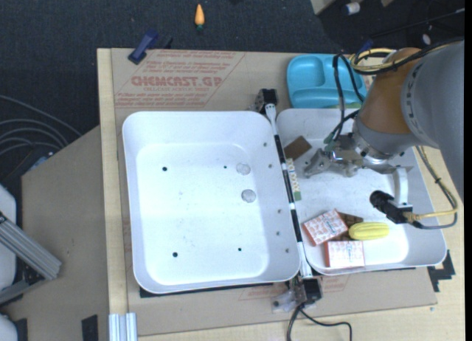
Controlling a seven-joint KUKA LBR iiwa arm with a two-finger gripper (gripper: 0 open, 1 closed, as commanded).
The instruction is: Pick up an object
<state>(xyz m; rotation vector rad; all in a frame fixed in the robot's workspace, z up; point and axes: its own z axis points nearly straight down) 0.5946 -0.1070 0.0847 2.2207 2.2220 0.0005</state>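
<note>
Metal two-finger gripper (322,162) of the grey arm hangs low over the upper half of the right shallow white bin (346,193), reaching in from the right. Whether it is released or clenched cannot be told from this slant, and nothing can be seen in its grasp.

A small flat brown card (297,145) lies just beside the gripper, close to the bin's left wall. At the near end of the same bin, well apart from the gripper, sit a red-and-white patterned box (324,226), a pale pink box (344,254) just below it, and a yellow banana-shaped toy (368,231) beside them both.

Two small grey discs (248,196) rest on the floor of the left shallow white bin (192,221). A light blue plastic tray (316,81) stands behind the right bin on the brown cardboard sheet (184,74) with red lettering.
</note>
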